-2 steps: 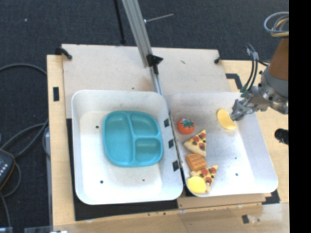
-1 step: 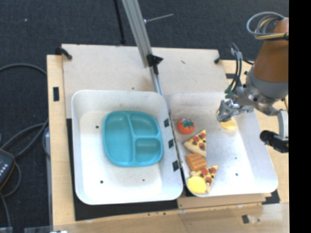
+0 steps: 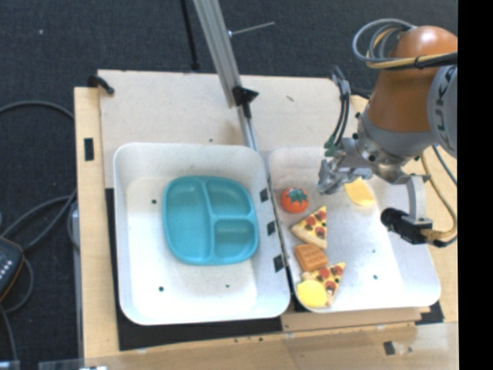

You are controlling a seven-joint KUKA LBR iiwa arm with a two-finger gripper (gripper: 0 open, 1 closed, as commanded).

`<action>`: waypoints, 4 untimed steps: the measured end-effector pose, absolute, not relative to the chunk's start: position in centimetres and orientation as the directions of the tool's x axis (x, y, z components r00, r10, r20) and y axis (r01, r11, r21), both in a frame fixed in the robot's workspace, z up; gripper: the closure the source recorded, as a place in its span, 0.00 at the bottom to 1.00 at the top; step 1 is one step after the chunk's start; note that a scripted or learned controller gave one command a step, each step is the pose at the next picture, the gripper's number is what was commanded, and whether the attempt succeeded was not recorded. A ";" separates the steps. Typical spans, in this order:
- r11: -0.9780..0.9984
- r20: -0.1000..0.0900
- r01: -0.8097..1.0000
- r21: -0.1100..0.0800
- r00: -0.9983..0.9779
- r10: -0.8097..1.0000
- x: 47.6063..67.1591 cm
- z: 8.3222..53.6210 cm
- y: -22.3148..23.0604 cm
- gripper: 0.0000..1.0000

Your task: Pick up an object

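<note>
My gripper (image 3: 330, 180) hangs over the back of the right bin (image 3: 400, 272), its fingers pointing down and to the left. A red tomato (image 3: 293, 200) sits just left of the fingertips, apart from them. A yellow lemon-like piece (image 3: 360, 192) lies right beside the gripper on its right. Below them lie a pizza slice (image 3: 312, 227), a brown bread piece (image 3: 310, 257), a second pizza slice (image 3: 333, 274) and a yellow round piece (image 3: 311, 292). I see nothing between the fingers.
The left bin (image 3: 139, 284) holds a teal divided plate (image 3: 209, 220). A slanted metal post (image 3: 223, 52) rises behind the bins. A black part (image 3: 404, 223) of the arm hangs over the right bin's right side.
</note>
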State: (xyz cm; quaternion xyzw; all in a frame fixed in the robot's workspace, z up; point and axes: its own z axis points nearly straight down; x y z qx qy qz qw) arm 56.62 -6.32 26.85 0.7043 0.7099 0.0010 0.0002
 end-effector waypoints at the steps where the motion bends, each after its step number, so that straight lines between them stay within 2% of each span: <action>1: 0.008 0.002 1.000 0.001 -0.008 1.000 56.0 26.8 -0.6 1.00; 2: 0.006 0.001 1.000 -0.001 -0.006 1.000 54.0 25.5 3.3 1.00; 3: 0.007 0.001 1.000 -0.001 -0.007 1.000 53.4 23.6 8.2 1.00; 4: 0.002 0.001 1.000 0.001 -0.002 1.000 53.5 23.7 8.0 0.00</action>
